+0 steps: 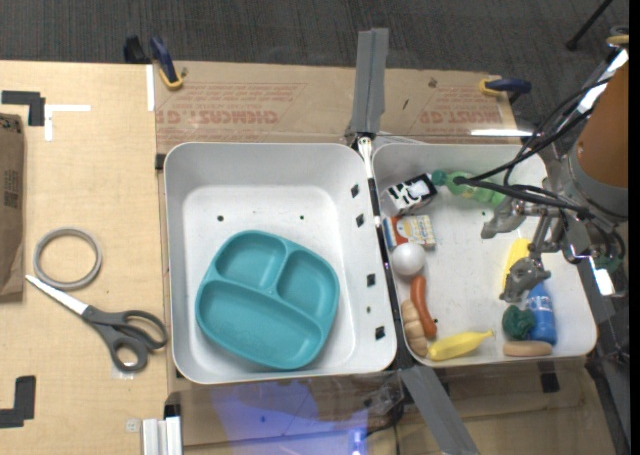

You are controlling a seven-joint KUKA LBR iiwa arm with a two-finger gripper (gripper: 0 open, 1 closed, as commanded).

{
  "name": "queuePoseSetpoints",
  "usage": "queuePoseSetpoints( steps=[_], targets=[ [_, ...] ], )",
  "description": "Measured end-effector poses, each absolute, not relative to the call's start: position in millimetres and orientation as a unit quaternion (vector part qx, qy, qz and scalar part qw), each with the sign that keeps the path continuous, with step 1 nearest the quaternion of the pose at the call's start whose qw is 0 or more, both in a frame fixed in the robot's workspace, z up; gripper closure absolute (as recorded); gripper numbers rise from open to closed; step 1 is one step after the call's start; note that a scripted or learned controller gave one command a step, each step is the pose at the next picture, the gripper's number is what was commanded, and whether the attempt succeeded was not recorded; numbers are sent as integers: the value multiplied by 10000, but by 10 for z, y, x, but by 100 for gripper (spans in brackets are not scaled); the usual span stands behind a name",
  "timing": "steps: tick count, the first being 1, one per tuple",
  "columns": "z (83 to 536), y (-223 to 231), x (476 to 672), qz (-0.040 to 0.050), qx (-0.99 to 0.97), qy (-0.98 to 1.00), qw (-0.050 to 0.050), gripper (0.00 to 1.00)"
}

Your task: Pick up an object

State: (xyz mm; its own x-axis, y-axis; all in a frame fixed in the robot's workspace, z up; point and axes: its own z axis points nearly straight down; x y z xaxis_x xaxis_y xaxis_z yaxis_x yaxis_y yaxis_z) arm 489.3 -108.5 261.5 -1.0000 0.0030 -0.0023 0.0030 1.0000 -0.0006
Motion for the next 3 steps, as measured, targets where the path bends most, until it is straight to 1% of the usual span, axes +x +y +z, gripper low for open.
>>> queuePoseSetpoints(
  steps=[1,2,3],
  targets=[
    [958,-1772,5527,-4,902,9959,15,0],
    [925,-2220,5169,-1,881,9961,11,0],
    [917,-2104,5161,4,1503,9886,4,0]
  ],
)
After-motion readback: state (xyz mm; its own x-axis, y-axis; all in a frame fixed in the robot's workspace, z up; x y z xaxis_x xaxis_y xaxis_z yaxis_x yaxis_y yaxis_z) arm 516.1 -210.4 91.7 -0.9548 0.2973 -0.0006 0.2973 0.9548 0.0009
